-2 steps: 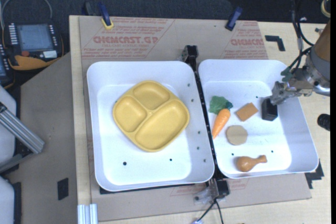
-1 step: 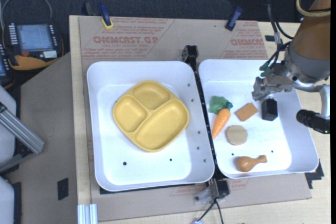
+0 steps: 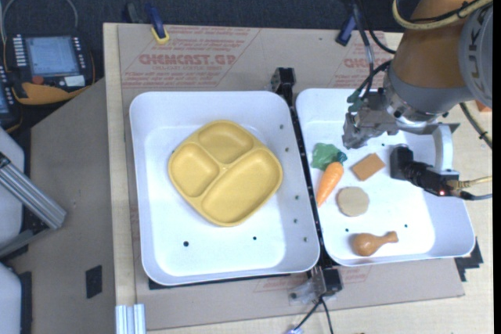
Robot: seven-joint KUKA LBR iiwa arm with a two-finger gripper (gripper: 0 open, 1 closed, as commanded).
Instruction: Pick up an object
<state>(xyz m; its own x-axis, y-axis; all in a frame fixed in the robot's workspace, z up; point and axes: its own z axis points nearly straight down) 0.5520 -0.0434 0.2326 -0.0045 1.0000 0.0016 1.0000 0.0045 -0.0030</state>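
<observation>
The right bin holds an orange carrot with a green top, a tan square cracker-like block, a pale round cookie and a brown drumstick. My gripper hangs over the upper middle of this bin, just above and right of the carrot's green top and up-left of the tan block. Nothing shows between its tips.
The left bin holds a yellow divided plate. A black clamp sits between the bins at the far edge. The arm's orange band and grey body loom over the right bin's far side.
</observation>
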